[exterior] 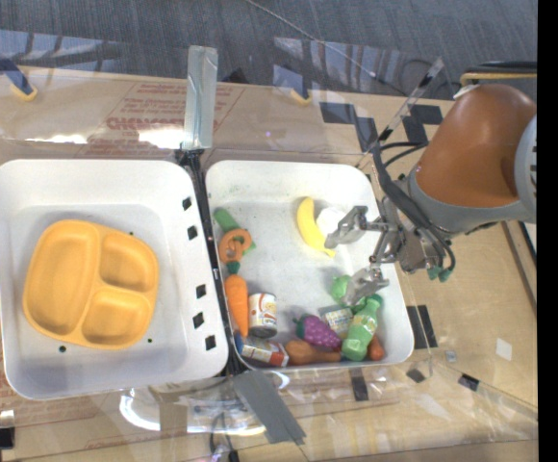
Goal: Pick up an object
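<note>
In the right bin (260, 186), the arm's jaws (356, 250) hang spread beside a banana (308, 225).

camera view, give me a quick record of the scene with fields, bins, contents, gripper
left bin: holds a yellow divided tray
right bin: toy food piled along its left and near sides
banana: far part of right bin, beside the gripper
carrot: along the left wall
grapes: near edge, next to a green bottle
gripper: over the right bin, fingers open, nothing between them
</note>
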Robot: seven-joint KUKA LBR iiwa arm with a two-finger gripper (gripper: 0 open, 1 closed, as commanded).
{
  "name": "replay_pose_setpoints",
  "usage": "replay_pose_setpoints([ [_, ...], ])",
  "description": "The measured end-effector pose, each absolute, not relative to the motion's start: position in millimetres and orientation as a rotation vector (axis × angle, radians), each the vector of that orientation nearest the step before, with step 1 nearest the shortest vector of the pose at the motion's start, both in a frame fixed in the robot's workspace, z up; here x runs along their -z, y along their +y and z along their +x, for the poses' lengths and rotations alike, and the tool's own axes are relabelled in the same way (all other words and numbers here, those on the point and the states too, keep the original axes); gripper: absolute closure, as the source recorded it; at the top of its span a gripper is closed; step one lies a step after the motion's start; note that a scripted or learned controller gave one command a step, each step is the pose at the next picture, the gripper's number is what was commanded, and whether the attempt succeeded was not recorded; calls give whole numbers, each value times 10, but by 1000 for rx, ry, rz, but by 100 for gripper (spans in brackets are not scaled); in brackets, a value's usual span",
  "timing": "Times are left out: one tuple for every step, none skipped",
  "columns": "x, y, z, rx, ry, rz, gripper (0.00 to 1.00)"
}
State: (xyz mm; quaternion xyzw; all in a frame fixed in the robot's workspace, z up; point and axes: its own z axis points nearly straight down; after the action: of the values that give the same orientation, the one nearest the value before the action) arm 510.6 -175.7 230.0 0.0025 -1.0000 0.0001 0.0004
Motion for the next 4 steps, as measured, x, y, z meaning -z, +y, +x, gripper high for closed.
replay_pose_setpoints([
  [-1151,-2011,5429,6,-3123,259,0],
  [-945,-2099,5983,-3,-3142,181,0],
  [-923,-1493,6026,5,-3140,90,0],
  [-1278,-2034,5787,-2,-3128,-331,0],
])
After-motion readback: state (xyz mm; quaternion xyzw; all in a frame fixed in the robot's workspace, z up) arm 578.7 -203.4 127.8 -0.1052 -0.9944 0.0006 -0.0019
